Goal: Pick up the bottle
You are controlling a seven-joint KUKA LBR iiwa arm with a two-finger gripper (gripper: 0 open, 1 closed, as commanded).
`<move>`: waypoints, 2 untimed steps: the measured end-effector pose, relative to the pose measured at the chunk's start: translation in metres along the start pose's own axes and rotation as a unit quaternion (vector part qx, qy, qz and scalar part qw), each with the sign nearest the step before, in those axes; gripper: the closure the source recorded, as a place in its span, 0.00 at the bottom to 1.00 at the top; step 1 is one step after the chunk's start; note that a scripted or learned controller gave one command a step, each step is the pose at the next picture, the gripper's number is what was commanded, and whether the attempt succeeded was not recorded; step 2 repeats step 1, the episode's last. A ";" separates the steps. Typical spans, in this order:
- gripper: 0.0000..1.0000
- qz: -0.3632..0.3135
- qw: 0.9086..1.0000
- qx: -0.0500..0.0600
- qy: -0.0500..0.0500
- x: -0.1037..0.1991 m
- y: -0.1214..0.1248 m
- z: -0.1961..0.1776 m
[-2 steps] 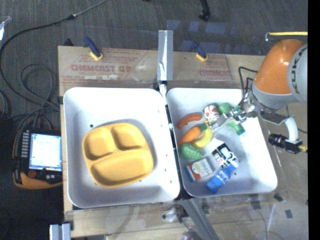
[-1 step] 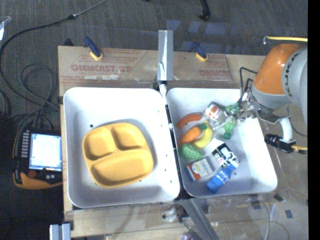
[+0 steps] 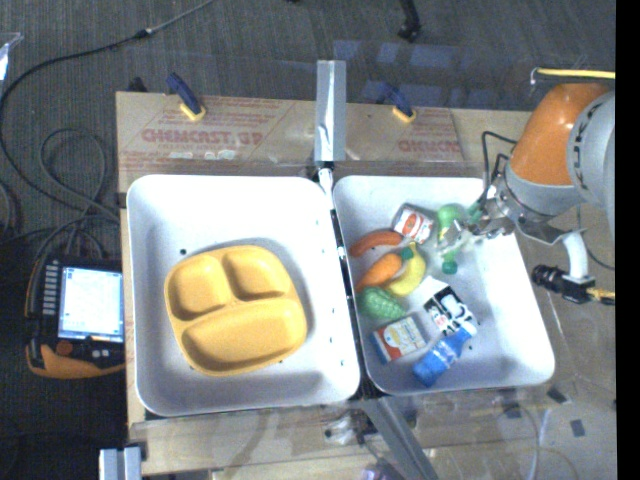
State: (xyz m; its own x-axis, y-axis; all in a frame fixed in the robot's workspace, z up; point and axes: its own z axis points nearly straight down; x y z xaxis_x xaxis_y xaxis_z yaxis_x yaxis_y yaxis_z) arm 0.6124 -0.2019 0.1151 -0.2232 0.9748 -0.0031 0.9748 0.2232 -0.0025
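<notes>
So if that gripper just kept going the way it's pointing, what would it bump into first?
Probably the green bottle. The gripper reaches in from the right, aimed left and down into the right bin, and the bottle lies right at its tip. Beyond it is a red and white carton. Depth is hard to judge from above.

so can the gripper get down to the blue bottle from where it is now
Probably yes: the blue bottle lies uncovered near the right bin's front edge, only the carton touching it, though the gripper is over the far side.
</notes>
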 end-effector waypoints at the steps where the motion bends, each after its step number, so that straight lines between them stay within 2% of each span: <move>1: 1.00 -0.036 0.999 -0.002 0.000 0.003 0.059 -0.133; 2: 1.00 -0.036 0.999 -0.002 0.000 0.003 0.059 -0.133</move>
